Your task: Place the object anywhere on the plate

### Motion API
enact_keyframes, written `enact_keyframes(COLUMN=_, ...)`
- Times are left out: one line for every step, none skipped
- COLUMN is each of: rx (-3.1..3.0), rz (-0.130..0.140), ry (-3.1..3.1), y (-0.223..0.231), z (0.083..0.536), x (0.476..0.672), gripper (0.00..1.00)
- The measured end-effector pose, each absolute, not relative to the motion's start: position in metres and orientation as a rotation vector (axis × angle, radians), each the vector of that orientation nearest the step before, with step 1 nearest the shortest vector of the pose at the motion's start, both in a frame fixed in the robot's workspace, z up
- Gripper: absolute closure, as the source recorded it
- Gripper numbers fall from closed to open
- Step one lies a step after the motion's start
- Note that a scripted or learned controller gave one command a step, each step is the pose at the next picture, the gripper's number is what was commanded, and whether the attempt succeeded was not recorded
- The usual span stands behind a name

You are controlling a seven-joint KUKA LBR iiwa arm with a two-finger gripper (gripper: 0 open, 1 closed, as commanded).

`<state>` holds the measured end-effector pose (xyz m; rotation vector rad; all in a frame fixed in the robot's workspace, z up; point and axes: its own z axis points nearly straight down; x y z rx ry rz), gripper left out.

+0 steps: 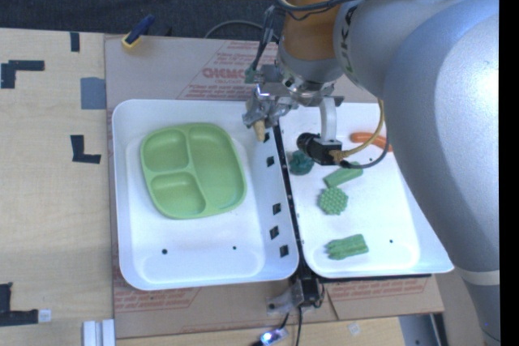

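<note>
Gripper point(263, 116) hangs over the divider between the bins; open or closed cannot be told, and nothing is visibly held. The likeliest object, a dark green rounded lump point(302, 165), lies just view-right of it in the right-hand white bin point(405, 243), beside a knobbly green disc point(332, 200). The glossy light-green three-compartment plate point(193, 168) lies view-left.
</note>
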<state>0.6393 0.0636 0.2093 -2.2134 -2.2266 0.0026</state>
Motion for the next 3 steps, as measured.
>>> enact_keyframes(rx=-2.213, rz=-0.001, ry=-2.228, y=0.117, z=0.233, x=0.639, gripper=1.0)
enact_keyframes(rx=-2.22, rz=0.007, ry=-2.221, y=0.098, z=0.224, x=0.632, gripper=1.0)
enact_keyframes(rx=-2.22, rz=0.006, ry=-2.222, y=0.098, z=0.224, x=0.633, gripper=0.0)
